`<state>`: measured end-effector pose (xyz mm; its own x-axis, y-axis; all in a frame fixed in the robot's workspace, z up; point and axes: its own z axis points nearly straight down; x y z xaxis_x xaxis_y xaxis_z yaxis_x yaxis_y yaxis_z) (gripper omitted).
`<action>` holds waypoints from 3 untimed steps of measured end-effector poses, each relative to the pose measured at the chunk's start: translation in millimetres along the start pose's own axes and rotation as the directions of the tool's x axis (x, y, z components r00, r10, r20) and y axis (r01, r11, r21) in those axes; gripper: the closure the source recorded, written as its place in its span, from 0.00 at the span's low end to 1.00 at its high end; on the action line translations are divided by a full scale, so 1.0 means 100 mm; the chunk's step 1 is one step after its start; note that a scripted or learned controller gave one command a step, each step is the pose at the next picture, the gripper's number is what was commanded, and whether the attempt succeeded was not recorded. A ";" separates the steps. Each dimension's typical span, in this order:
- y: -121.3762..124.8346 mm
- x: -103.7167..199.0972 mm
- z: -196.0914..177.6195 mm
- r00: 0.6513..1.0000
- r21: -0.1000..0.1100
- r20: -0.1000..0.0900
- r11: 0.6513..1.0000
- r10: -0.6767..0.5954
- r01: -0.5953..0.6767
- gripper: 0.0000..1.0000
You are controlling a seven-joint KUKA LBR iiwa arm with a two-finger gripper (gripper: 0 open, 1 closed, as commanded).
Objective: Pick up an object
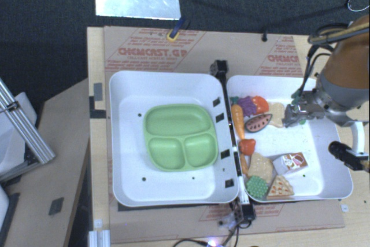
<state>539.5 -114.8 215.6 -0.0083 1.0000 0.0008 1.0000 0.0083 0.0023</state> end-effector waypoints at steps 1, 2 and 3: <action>0.04 0.45 0.00 1.000 0.001 0.000 1.000 -0.001 0.001 1.00; 0.08 0.77 -0.13 1.000 0.000 0.000 1.000 0.000 0.000 1.00; 0.17 0.83 0.01 1.000 0.001 0.001 1.000 0.002 -0.002 1.00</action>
<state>556.2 -31.8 214.7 -0.0062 1.0000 -0.0003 1.0000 0.0062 0.0010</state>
